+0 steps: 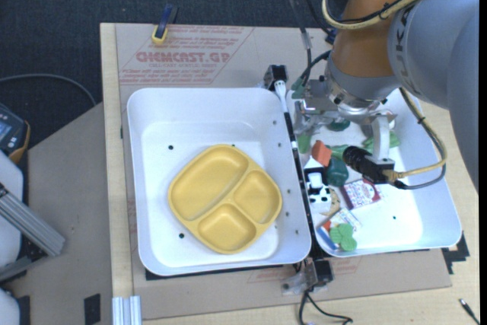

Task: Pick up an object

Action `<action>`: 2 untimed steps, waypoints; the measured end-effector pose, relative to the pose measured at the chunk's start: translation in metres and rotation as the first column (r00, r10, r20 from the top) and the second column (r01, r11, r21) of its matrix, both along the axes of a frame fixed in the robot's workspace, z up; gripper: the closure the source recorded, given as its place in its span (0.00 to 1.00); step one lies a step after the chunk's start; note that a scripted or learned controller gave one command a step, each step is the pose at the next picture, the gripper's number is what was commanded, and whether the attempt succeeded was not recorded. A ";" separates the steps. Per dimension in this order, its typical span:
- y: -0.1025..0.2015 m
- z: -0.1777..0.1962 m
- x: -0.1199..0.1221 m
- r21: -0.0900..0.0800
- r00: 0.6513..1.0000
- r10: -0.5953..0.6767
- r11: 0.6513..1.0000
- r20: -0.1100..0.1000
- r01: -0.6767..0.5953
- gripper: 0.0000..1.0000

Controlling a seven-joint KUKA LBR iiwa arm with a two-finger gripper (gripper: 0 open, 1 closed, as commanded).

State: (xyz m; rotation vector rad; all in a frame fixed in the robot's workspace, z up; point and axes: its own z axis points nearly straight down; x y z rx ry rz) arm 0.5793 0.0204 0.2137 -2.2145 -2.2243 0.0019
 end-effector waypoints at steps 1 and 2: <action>0.005 0.013 0.005 -0.001 1.000 -0.003 1.000 0.007 0.003 1.00; -0.007 0.021 0.001 -0.002 1.000 -0.005 1.000 0.007 0.005 1.00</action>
